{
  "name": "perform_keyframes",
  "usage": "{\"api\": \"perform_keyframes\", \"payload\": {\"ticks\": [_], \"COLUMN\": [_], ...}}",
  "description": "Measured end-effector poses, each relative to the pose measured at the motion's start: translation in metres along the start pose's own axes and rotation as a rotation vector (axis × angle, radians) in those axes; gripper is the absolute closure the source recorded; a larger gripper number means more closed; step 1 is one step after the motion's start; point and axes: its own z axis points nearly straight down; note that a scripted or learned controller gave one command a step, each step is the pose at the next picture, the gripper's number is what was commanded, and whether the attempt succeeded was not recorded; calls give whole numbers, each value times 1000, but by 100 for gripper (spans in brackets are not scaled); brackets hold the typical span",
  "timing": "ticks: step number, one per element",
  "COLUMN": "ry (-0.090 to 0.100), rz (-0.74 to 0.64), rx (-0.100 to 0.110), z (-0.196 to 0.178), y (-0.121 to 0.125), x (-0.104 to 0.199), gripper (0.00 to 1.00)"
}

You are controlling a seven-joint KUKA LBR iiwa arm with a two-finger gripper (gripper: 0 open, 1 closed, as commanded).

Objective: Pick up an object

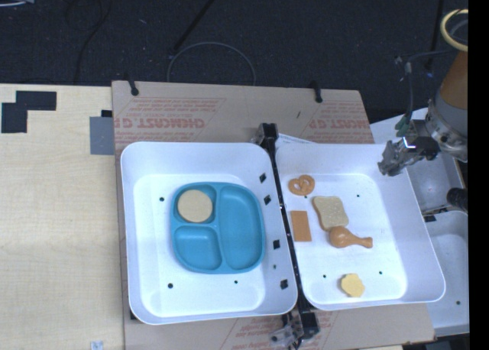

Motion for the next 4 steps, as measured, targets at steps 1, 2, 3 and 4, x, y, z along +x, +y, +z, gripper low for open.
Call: {"api": "perform_keyframes", "payload": {"ticks": [1, 2, 3, 4], "ry": [3, 4, 3, 2], "rz": [-2, -3, -2, -2], "rx": [8, 7, 8, 8], "z": [13, 8, 22, 27], "y": [-6, -16, -22, -28], "x": [45, 99, 153, 196], "gripper": [100, 100, 100, 100]}}
